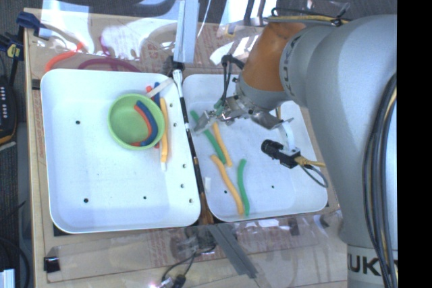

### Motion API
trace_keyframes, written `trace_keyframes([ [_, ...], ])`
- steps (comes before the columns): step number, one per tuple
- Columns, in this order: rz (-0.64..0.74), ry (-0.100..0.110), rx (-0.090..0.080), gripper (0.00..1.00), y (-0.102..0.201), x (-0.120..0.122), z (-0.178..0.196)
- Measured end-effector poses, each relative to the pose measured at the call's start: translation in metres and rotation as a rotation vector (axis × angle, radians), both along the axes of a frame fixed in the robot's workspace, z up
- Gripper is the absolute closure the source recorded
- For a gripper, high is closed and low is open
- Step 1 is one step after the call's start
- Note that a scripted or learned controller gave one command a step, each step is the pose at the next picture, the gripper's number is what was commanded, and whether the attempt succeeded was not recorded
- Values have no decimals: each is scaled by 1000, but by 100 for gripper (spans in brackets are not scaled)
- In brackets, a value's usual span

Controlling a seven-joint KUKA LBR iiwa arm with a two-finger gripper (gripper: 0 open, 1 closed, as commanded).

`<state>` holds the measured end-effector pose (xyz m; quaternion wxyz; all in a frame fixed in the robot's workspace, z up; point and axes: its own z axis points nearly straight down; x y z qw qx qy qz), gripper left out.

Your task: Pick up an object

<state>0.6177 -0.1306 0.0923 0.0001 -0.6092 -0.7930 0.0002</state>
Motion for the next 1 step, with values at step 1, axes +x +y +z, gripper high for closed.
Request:
trace_keyframes([
  [1,4,1,1,100,1,1,10],
])
